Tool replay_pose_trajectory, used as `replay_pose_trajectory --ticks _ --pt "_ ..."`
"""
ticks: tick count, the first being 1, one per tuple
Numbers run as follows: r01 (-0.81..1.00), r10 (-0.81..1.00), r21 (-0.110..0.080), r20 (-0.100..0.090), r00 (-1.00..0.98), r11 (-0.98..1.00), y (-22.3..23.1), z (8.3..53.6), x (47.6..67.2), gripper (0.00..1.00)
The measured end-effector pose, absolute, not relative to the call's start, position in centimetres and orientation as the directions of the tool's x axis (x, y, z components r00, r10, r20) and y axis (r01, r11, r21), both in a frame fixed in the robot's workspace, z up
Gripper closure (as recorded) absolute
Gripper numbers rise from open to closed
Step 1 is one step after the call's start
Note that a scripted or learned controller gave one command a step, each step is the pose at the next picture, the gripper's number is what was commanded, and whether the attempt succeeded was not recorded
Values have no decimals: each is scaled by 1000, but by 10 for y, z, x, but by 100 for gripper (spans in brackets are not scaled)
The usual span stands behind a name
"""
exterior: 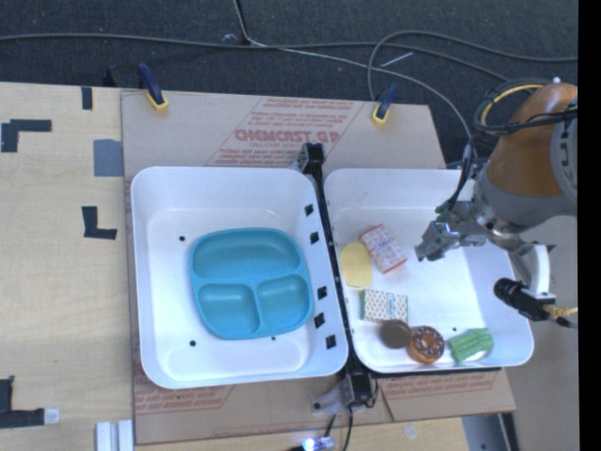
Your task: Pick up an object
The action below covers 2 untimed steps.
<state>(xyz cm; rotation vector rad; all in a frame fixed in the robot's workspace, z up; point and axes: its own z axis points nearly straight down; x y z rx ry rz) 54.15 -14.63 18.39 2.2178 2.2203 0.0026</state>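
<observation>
white right bin [488,280] keeps the toy food [424,343] low-left, so the gripper [434,243] hangs beside the red-patterned packet [383,248]; finger state: cannot tell.

The light wooden bench [56,280] bears a brown cardboard sheet [282,130], on which two shallow white plastic bins [150,252] sit side by side.

Bench top [56,280]: pale wood, marked with dark tape pieces [94,222], well left of the pincer. Cardboard sheet [282,130]: brown, red lettering, lying on the bench, held by two yellow-and-blue clamps [150,87] at its far edge. Floor [282,17]: dark carpet beyond the bench, crossed by thin cables [239,12]. Light: even, soft.
</observation>
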Motion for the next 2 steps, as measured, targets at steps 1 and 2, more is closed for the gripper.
replay_pose_trajectory --ticks 1,2 --pt "1000 1000 2 -1 -1 1 -146 220 542 100" --pt "1000 1000 -1 1 -6 6 -91 211 546 100"
